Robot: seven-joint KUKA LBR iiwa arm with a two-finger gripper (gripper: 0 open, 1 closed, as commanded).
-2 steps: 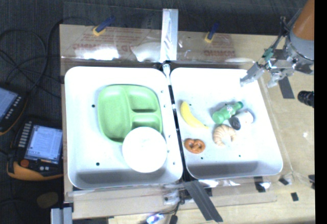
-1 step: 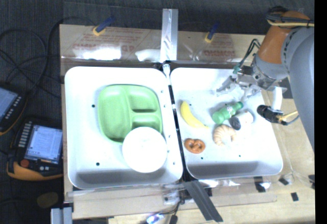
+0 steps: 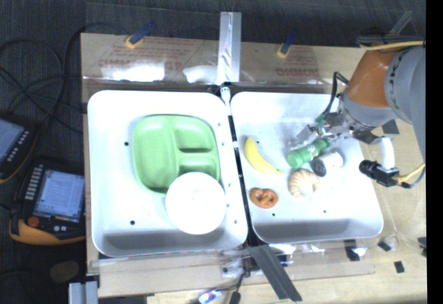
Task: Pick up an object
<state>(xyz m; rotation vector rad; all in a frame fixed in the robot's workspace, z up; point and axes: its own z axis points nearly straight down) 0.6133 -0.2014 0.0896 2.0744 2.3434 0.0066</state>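
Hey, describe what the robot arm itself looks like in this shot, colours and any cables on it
The arm is bulky and rounded, with a grey shell and a broad orange band above the wrist. Below that sits a darker grey wrist housing. The gripper is a thin, silvery metal assembly. A thin black cable loops beside the orange band. A white-and-black fitting with a yellowish lead hangs off the wrist.

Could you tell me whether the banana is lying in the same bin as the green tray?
No, the banana lies in the right bin, while the green tray sits in the left bin.
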